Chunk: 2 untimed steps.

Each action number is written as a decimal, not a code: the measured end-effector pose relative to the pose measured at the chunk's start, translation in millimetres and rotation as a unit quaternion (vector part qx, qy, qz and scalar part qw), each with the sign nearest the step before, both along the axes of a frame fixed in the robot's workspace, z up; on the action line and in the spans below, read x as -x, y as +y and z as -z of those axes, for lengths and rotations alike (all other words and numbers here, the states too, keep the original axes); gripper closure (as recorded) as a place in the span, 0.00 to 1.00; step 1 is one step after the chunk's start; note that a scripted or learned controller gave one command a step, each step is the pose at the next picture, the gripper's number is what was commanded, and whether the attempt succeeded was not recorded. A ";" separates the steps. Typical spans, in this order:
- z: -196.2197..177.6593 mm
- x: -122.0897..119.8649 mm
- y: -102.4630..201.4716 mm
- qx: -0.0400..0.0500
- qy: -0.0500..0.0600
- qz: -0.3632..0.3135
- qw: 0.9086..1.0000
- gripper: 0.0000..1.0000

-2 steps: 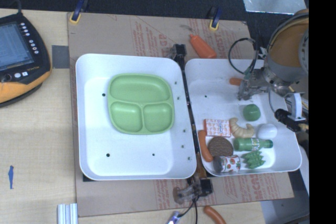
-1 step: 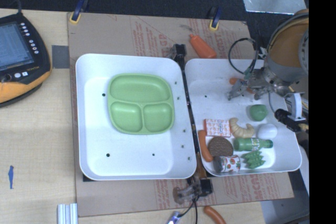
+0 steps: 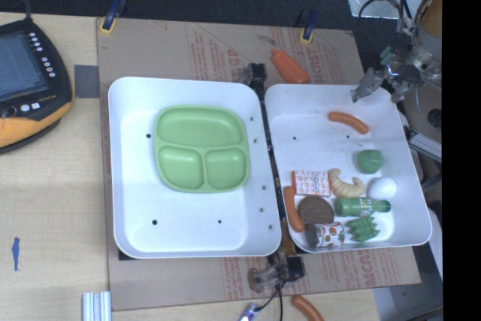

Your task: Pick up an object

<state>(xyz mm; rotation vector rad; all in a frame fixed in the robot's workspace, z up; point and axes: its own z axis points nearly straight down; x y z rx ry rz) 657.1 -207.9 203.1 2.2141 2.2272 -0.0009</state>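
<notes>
My gripper (image 3: 382, 85) hangs over the far right corner of the right bin (image 3: 301, 105), its two dark fingers apart with nothing between them. The nearest object is an orange sausage (image 3: 348, 121), a little in front and to the left of the gripper. Further forward lie a green round piece (image 3: 368, 160), a white egg (image 3: 382, 187), a croissant (image 3: 346, 183), a green bottle (image 3: 362, 207), a brown cookie (image 3: 315, 210), a red-and-white box (image 3: 310, 183), a small can (image 3: 328, 235) and an orange stick (image 3: 292, 208).
The left bin (image 3: 135, 214) holds a green divided plate (image 3: 201, 147). An orange carrot-like toy (image 3: 289, 67) lies on the cardboard behind the bins, another orange piece (image 3: 308, 306) in front. A control pendant (image 3: 30, 83) rests at the far left. Cables hang at the upper right.
</notes>
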 end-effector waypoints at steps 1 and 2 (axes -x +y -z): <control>99.3 -0.1 17.8 0.001 -0.001 0.000 1.000 0.00; 111.0 13.5 -4.1 -0.001 0.002 0.001 1.000 0.00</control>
